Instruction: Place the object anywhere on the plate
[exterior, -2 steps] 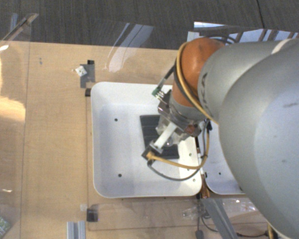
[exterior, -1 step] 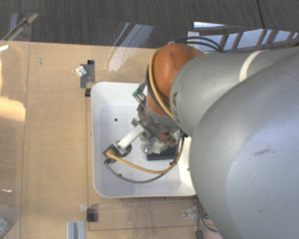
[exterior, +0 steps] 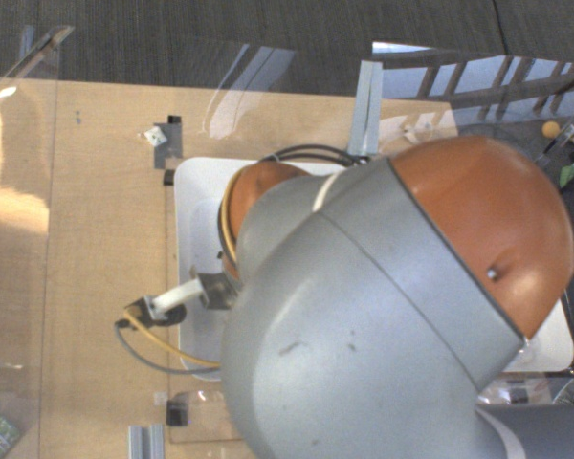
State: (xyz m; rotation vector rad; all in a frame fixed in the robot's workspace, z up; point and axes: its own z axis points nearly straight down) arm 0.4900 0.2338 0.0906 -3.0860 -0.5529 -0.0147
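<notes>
My arm's bulky grey body [exterior: 364, 333], with its orange dome [exterior: 488, 218], rises close under the camera and covers most of both bins. A second orange band [exterior: 253, 185] curves out from behind the grey shell at the upper left. A strip of the left white bin [exterior: 189, 256] shows beside the arm, bare where I can see it. Whatever lies under the arm is hidden.
A white plug with a yellow cable loop [exterior: 158, 328] sticks out from the arm over the bin's left rim. Small black brackets [exterior: 170, 142] sit on the wooden bench by the bin's corners. A metal post [exterior: 365, 108] stands behind the bins.
</notes>
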